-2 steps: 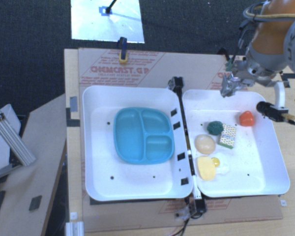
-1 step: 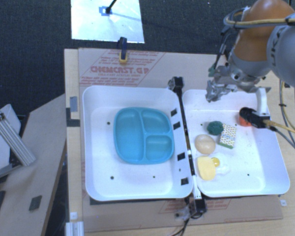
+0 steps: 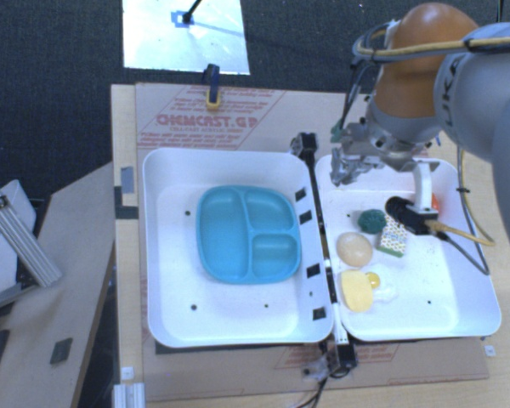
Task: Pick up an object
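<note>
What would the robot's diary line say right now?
end effector: over right bin, nothing seen held | blue plate: left bin | green ball, egg: untouched

The grey arm [image 3: 484,75] is seen reaching in over the right bin [image 3: 467,313]; its orange band [image 3: 412,58] sits above the wrist; the gripper [image 3: 350,170] is pointed down at that bin's far left corner.

My arm [image 3: 484,83] is smooth grey metal, rounded, with a glossy orange band [image 3: 421,58] above the wrist. Thin black and yellow cables loop around it. My gripper [image 3: 347,170] is small, silvery grey metal.
</note>
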Robot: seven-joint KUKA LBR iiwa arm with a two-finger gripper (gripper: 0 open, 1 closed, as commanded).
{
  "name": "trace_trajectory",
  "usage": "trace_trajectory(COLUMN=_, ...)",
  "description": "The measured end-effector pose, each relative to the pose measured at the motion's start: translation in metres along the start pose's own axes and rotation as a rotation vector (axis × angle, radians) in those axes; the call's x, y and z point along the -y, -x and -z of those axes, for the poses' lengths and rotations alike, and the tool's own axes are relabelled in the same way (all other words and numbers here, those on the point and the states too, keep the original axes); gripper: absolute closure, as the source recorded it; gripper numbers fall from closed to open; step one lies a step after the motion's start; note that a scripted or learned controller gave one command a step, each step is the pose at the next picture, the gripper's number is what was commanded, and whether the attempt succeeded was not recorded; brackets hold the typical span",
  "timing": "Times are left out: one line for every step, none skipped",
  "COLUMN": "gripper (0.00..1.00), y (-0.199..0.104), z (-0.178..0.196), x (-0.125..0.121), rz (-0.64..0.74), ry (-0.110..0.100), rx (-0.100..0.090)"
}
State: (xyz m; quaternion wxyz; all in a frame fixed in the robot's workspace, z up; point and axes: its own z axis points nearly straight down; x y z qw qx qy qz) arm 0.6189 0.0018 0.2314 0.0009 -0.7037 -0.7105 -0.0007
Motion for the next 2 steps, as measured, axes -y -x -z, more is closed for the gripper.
trace_trajectory(gripper=1.00, y=-0.053, z=0.008, x=0.005, rz=0.001, ry=0.002, rx=0.000)
trace_trajectory(gripper=1.00, y=-0.107, z=0.009, x=0.018, rz=0.001, ry=0.000, rx=0.000)
